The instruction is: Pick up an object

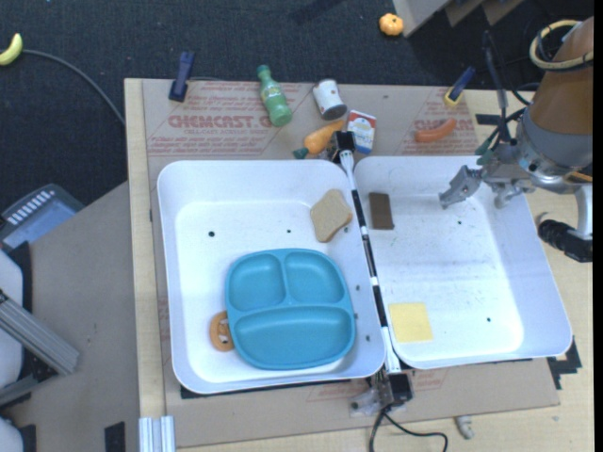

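Observation:
My gripper [483,192] hangs over the far right part of the right bin [528,281], open, with nothing between its fingers. One finger [458,187] points left toward a brown rectangular piece [380,210] lying by the bin's left wall, a short way off. A flat yellow square [411,322] lies near the front of the same bin. In the left bin [188,243] sit a blue divided plate [289,307], a slice of bread [330,215] and a small brown pretzel [220,332] tucked at the plate's left edge.
Behind the bins on the board lie a green bottle [274,95], a small can [328,99], a carrot [325,137], a small carton [360,130] and a sausage [435,132]. Blue clips [180,75] hold the board's back edge. The divider [366,252] separates the bins.

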Robot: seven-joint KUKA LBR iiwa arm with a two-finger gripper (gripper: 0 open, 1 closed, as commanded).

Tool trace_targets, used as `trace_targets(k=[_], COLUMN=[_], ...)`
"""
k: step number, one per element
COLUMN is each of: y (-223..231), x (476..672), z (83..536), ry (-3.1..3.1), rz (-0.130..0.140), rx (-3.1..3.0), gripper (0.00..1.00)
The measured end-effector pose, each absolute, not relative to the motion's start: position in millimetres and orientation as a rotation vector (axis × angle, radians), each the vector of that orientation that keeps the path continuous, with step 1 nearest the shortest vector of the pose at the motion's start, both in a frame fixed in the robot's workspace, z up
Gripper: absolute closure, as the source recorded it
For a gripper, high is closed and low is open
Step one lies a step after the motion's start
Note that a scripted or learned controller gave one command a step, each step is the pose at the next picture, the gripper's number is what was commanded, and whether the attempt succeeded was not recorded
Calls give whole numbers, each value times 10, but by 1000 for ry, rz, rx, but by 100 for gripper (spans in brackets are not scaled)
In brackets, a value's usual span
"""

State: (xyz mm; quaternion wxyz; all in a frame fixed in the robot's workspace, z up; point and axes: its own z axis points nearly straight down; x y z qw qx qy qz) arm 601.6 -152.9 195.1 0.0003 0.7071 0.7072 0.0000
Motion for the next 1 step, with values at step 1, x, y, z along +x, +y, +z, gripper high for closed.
trace_targets(k=[1], y=[-987], x=[6453], z=[1031], ry=[2224], rz=[-1], rx=[2222], gripper=[0])
